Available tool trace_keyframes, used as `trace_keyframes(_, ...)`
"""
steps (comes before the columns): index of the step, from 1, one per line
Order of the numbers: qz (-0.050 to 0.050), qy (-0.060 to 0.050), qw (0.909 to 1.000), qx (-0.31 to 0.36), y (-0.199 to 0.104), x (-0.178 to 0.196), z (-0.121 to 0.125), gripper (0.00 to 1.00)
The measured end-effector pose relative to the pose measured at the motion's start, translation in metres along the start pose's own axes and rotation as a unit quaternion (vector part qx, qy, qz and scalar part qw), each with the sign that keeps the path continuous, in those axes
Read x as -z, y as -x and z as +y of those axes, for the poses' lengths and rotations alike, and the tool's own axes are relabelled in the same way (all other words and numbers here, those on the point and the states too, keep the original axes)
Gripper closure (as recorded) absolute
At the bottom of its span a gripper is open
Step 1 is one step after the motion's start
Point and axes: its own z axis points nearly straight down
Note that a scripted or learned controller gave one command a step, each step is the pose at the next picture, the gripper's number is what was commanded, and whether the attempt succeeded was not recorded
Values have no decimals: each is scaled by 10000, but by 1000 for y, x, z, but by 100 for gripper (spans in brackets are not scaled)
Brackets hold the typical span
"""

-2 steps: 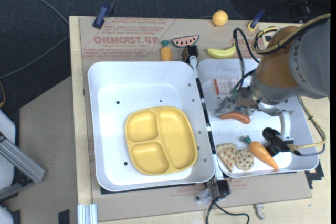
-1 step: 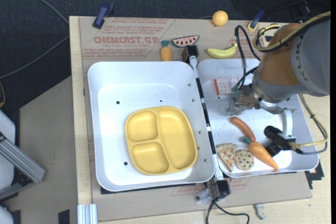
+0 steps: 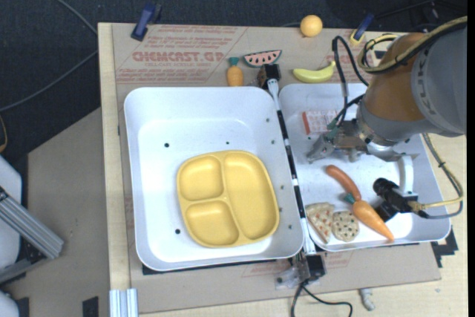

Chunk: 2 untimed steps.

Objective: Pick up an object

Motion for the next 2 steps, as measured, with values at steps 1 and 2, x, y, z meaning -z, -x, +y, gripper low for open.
trace_keyframes(1, -1, -9, 10000, 1, 5, -10, -44, 0)
trace_keyframes(2, -1, -7, 10000, -1, 53, -10, -57, 0)
